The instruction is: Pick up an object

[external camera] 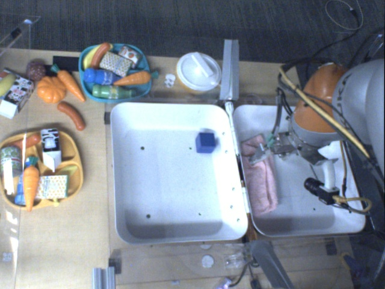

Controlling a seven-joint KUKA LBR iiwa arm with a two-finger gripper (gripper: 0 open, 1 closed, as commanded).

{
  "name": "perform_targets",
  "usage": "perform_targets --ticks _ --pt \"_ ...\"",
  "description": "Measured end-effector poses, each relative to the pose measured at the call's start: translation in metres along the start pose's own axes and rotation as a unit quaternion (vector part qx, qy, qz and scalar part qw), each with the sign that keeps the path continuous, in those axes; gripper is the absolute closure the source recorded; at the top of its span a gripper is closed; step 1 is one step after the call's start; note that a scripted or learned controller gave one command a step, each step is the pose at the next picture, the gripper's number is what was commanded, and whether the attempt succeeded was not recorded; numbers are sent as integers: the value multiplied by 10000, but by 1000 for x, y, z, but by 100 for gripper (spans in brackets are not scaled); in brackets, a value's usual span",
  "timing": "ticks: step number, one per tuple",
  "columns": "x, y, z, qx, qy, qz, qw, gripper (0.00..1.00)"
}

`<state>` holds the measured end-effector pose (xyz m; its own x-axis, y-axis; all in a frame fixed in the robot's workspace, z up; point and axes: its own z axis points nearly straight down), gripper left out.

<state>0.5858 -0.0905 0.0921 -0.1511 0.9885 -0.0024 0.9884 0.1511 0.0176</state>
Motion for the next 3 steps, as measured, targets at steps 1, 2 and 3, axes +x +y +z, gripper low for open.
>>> perform_targets --ticks 1,2,3 --pt "2 3 -12 -30 10 -15 10000 100" --pt "24 38 -223 65 0 512 9987 100" --pt "66 -2 -117 93 6 860 9962 100"
